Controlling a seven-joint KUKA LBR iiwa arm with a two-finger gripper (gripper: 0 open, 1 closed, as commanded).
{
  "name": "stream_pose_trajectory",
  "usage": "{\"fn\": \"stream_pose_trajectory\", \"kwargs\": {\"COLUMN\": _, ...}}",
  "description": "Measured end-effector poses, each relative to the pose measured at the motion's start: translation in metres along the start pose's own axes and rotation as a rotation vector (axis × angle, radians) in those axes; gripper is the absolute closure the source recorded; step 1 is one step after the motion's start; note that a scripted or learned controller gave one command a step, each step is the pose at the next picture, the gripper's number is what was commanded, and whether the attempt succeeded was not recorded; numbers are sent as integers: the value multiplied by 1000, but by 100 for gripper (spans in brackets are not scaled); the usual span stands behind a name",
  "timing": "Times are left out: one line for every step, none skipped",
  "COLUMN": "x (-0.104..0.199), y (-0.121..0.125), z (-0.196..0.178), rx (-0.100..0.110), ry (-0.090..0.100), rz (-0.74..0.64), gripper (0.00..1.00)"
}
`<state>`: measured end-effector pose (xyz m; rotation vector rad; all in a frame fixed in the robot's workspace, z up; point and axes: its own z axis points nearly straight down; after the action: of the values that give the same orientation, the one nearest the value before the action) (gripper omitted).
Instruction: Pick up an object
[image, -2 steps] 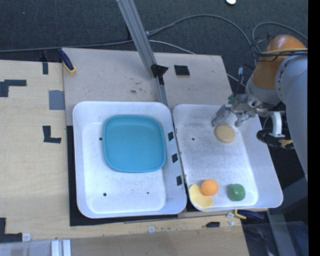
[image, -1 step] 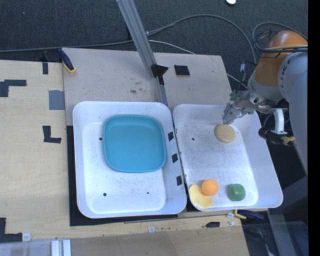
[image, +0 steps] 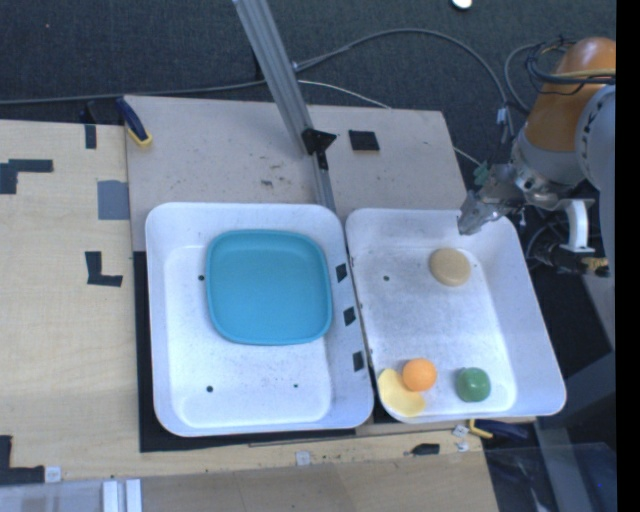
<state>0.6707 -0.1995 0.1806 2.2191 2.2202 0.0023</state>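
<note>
While poised above the right bin's (image: 520, 300) far-right corner, gripper (image: 472, 222) noted with nothing visibly held; finger opening cannot be told; nearest target judged the beige round object (image: 450, 267), lying just below-left of gripper; orange ball (image: 419, 375) and green ball (image: 472, 384) well apart, near front wall.

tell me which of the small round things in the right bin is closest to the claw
The tan ball, lying alone near the bin's far end just below the claw. The orange ball and green ball lie at the near edge.
</note>
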Motion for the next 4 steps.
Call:
{"fn": "stream_pose_trajectory", "kwargs": {"x": -1, "y": 3, "z": -63, "rx": -2, "ry": -1, "rz": 0, "gripper": 100}}
{"fn": "stream_pose_trajectory", "kwargs": {"x": -1, "y": 3, "z": -65, "rx": 3, "ry": 1, "rz": 0, "gripper": 100}}
{"fn": "stream_pose_trajectory", "kwargs": {"x": 48, "y": -8, "z": -64, "rx": 3, "ry": 1, "rz": -3, "gripper": 100}}
{"fn": "stream_pose_trajectory", "kwargs": {"x": 93, "y": -2, "z": -60, "rx": 3, "ry": 2, "rz": -3, "gripper": 100}}
